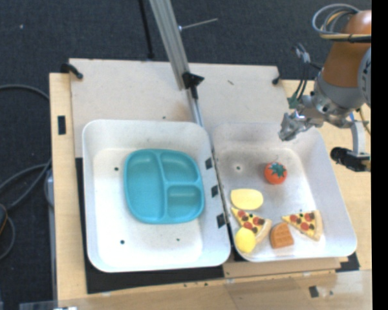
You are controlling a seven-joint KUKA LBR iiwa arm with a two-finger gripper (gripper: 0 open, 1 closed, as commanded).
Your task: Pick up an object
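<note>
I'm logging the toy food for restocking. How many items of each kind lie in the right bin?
Red plastic tomato: 1
Toy pizza slices: 2
Pale yellow oval piece: 1
Yellow lemon-shaped toy: 1
Orange-brown bread-like piece: 1
Total: 6

Wooden bench (129, 89) under two white bins (103, 237).

Even bright light, soft shadows, slight blur

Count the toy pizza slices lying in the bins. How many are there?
2. One pizza slice lies in the right bin, just below the yellow oval; the other pizza slice lies near that bin's lower right corner.
</note>
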